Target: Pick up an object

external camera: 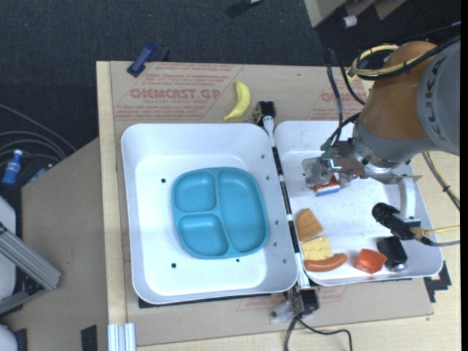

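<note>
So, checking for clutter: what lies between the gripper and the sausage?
In the camera view: a small red item, a brown bread slice, then a yellow cheese wedge.

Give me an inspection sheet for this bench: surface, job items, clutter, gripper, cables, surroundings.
Surface: bench topped with a printed board, bearing the left bin and the right bin, both white.
Job's things: the right bin holds a bread slice, cheese wedge, sausage, red pepper and a red-and-blue item; the left bin holds a blue divided plate.
Clutter: banana and blue clip behind the bins.
Gripper: gripper low over the right bin, just above the red-and-blue item; grasp cannot be told.
Cables: black cables on the floor, left.
Surroundings: dark carpet; aluminium rail.
</note>
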`<state>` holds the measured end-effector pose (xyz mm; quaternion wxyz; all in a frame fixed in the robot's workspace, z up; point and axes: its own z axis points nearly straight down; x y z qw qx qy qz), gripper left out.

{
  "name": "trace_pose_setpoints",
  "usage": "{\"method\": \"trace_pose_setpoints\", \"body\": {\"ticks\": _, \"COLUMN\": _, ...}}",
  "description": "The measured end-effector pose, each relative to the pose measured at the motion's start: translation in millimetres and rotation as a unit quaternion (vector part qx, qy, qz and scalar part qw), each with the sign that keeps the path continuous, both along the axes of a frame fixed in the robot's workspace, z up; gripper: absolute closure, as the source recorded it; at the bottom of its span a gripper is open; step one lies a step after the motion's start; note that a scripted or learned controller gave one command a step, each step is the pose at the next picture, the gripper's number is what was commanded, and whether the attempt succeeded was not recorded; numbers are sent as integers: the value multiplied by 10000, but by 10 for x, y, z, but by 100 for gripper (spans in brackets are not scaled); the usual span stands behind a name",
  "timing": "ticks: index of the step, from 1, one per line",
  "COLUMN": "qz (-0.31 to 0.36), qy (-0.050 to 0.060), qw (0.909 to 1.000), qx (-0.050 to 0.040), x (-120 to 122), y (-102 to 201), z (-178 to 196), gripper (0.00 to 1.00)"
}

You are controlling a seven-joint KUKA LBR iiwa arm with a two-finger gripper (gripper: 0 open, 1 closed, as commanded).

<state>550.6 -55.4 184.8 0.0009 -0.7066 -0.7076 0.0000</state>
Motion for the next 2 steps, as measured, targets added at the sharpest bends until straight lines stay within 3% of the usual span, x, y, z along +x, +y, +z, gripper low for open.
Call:
{"method": "trace_pose_setpoints", "body": {"ticks": 1, "qz": -2, "qy": -4, "qw": 10000, "qx": -3, "x": -463, "y": 432, "z": 626, "gripper": 100}}
{"method": "trace_pose_setpoints", "body": {"ticks": 2, "qz": -3, "qy": -8, "qw": 10000, "qx": -5, "x": -528, "y": 655, "z": 772, "gripper": 100}}
